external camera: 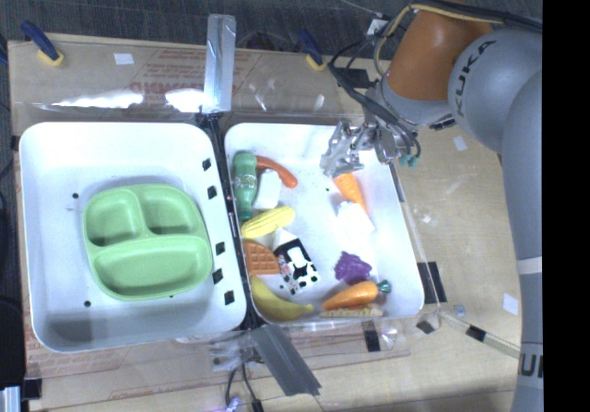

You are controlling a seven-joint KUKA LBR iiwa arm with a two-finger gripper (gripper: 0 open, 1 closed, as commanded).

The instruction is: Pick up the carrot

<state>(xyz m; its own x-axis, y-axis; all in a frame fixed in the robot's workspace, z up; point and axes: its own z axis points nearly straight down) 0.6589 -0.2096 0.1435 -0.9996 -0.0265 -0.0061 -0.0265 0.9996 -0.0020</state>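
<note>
Pincer (348, 154) sits low at the right bin's (406, 244) far edge, directly above an orange carrot-like piece (348, 189); can't tell whether it's released or clenched. Another carrot (351, 294) lies near the bin's near-right corner beside a purple item (352, 266). Approach looks aimed at the far one.

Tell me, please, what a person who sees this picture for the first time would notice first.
Probably the grey arm with its orange band, reaching in from the right, its gripper over the right bin beside a carrot. Next, the green divided plate alone in the left bin.
</note>
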